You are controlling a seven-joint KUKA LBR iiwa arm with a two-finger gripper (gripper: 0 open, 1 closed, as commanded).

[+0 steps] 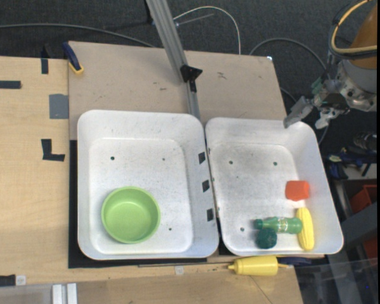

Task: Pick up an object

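The desk (25, 189) is pale wood, with a tan board (133, 81) laid over its far middle part. Dark tape marks (50, 149) sit on the wood at the left, beside a grey patch (58, 105). A blue and yellow clamp (73, 59) grips the board's far left corner. Two shallow white bins rest side by side on a black mat (72, 201): the left bin (88, 128) and the right bin (304, 135), their inner rims touching. A grey metal pole (168, 33) slants up from between the bins' far edges. A yellow bottle (256, 266) lies on the desk just beside the right bin's near rim.
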